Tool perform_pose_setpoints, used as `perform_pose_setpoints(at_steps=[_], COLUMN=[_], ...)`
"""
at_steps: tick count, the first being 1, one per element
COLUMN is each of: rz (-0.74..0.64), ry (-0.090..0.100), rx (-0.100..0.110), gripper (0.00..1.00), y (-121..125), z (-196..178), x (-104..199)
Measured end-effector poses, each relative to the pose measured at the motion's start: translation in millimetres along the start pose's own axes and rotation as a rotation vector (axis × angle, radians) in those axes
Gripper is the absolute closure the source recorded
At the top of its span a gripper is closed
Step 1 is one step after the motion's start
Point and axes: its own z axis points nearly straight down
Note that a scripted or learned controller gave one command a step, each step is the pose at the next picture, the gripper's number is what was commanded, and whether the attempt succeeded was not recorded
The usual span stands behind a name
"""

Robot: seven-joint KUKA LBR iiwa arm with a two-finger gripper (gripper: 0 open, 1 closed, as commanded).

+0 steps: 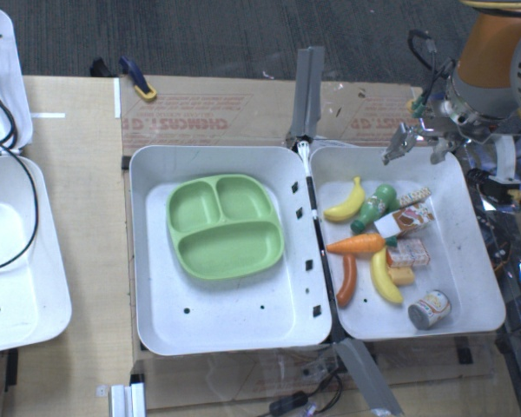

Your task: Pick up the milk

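Two glossy white bins fill the frame's centre. The boxy milk carton lies tilted among smooth plastic foods in the right bin, whose lower half is mostly bare. At upper right, over the rim, the gripper hangs with jaws apart, holding nothing.

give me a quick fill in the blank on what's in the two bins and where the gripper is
1. The green divided plate lies in the ____ bin.
2. The carrot is coloured ____.
3. The milk carton lies in the same bin as ____ yellow bananas.
4. The gripper hovers over the ____ edge of the right bin.

Missing words: left; orange; two; far
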Motion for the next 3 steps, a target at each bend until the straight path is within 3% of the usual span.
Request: perform_pose_setpoints(at_steps=[1,2,3], rz=[-0.043,0.035,0.175], ry=[0.000,0.001,0.000], rx=[0.000,-0.001,-0.003], gripper=[0.00,0.00,0.00], y=[-30.3,-31.1,-33.7], z=[90.9,95.4,114.7], x=[-46.6,-45.0,9.9])
